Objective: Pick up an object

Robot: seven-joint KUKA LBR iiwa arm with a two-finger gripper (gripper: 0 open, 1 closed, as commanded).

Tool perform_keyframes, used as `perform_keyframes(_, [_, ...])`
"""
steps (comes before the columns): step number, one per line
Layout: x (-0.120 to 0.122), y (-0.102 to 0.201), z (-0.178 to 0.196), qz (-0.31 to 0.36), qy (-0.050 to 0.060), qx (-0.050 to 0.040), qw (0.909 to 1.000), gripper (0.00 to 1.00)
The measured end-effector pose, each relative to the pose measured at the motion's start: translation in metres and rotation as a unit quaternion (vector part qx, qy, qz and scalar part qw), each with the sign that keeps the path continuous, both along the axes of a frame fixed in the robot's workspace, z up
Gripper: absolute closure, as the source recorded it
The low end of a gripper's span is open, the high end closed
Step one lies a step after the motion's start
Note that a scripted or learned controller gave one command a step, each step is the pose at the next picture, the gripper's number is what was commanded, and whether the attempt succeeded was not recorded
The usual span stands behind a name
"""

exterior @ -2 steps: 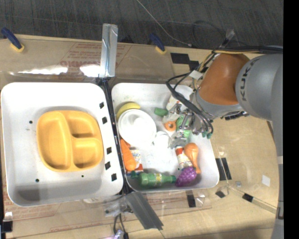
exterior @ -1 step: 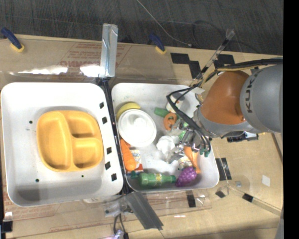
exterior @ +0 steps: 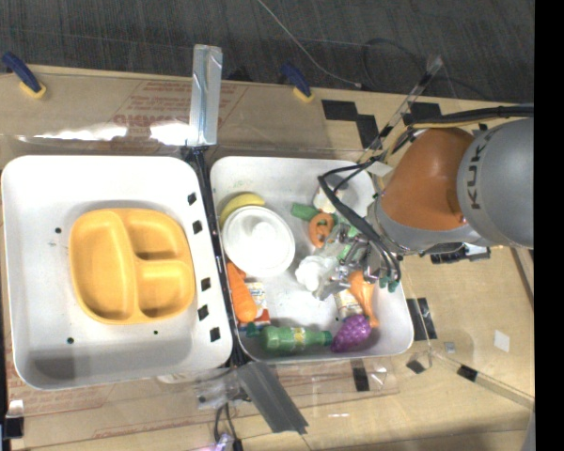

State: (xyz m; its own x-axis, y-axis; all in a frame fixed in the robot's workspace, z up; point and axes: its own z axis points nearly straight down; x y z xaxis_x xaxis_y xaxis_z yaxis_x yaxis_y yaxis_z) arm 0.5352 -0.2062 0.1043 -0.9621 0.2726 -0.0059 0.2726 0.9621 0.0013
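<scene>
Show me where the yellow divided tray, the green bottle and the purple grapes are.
yellow divided tray [exterior: 132,263], camera view, on the ridge between its compartments, in the left bin.
green bottle [exterior: 291,337], camera view, on the middle of its body, lying along the right bin's near wall.
purple grapes [exterior: 353,333], camera view, on the centre of the bunch.

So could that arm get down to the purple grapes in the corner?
Probably yes. The purple grapes lie uncovered in the right bin, just below the gripper, though a carrot and green bottle crowd them.
</scene>
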Motion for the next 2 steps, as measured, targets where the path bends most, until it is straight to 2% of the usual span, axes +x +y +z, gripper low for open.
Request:
perform_keyframes(1, [0.006, 0.021, 0.139, 0.061, -0.004, -0.0026, 0.9981, 1.00])
perform_keyframes(2, [-0.001, 0.108, 0.047, 0.122, 0.005, 0.0017, 0.9925, 1.00])
